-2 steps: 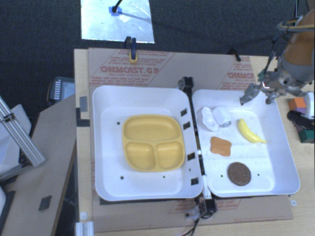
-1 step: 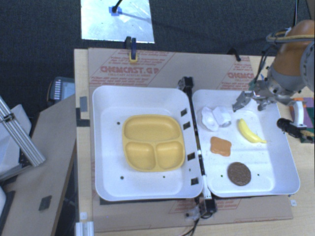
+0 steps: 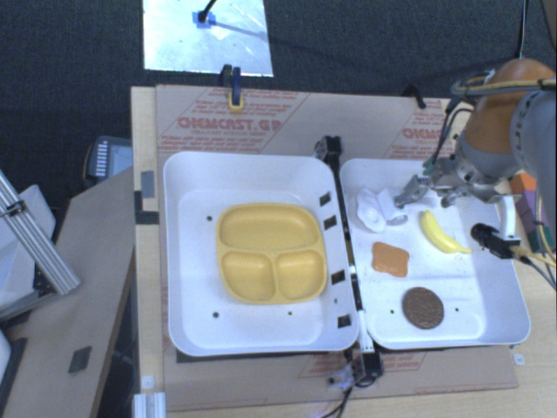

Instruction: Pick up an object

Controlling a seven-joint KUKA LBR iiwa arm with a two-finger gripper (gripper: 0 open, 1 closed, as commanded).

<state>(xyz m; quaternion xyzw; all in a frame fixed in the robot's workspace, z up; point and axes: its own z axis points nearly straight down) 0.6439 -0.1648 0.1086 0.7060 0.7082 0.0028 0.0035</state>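
On the bench, two shallow white bins side by side: left bin (image 3: 187,225) and right bin (image 3: 496,320), meeting along a seam lined with black clips (image 3: 330,223). Beneath both, a cardboard sheet (image 3: 287,111) with red print, gripped at its far edge by a yellow-and-black clamp (image 3: 233,90).

In the left bin, a yellow divided tray (image 3: 265,252). Lies flat near the middle of the bin, with one long compartment at the back and two smaller ones in front.

In the right bin, four loose pieces, all apart from one another. At the back left, a white crumpled object (image 3: 374,207), too blurred to name more closely. To its right, a banana (image 3: 442,233), lying at a slant. Nearer the front, between those two, an orange toast-like piece (image 3: 390,259). Closest to the front rim, a round brown cookie (image 3: 423,307).

From the right, the grey arm (image 3: 500,120) with its orange band, reaching over the back of the right bin. At its end, the gripper (image 3: 407,194): points left, hangs over the back part of the right bin, just beside the white crumpled object and above-left of the banana. Touching the white object or not: cannot tell. Spread or pressed together: cannot tell from this slant either.
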